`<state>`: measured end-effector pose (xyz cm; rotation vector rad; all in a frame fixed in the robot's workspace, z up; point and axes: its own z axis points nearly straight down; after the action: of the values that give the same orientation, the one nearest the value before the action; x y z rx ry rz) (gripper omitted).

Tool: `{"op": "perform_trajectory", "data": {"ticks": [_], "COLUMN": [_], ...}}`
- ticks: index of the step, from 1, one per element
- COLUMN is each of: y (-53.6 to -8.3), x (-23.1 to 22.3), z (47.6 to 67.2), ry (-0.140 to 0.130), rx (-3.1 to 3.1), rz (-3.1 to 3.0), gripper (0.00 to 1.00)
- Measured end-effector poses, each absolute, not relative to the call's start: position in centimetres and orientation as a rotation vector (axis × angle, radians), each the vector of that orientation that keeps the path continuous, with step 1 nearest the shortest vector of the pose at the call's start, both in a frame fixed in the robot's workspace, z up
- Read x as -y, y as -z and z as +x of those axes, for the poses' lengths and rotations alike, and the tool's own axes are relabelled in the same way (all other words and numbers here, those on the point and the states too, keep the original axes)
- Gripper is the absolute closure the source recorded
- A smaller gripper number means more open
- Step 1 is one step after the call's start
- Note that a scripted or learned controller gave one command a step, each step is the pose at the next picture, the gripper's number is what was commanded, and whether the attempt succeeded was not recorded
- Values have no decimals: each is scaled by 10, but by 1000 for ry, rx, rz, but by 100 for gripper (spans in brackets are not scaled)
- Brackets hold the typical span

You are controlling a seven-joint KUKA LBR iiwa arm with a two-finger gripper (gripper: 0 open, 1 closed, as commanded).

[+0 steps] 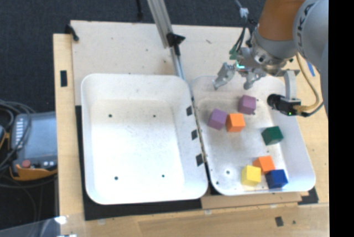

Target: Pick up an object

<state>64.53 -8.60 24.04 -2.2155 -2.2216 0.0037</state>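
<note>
Hand (236, 78) open above right bin (301, 144)

I see the bench (119, 45) carrying two white bins: the left bin (138, 139) and, touching it, the right bin (296, 144).

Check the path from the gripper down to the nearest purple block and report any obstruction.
Nothing visible stands between them. The gripper hangs open above the right bin's far end, and the purple block sits just below it, apart from the other purple block and the orange block.
</note>
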Motion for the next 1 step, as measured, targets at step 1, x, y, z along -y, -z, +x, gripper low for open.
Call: {"op": "perform_trajectory", "data": {"ticks": [1], "y": [-243], "x": [86], "z": [646], "ry": [2], "rx": [2225], "rz": [-2218], "gripper": [0]}}
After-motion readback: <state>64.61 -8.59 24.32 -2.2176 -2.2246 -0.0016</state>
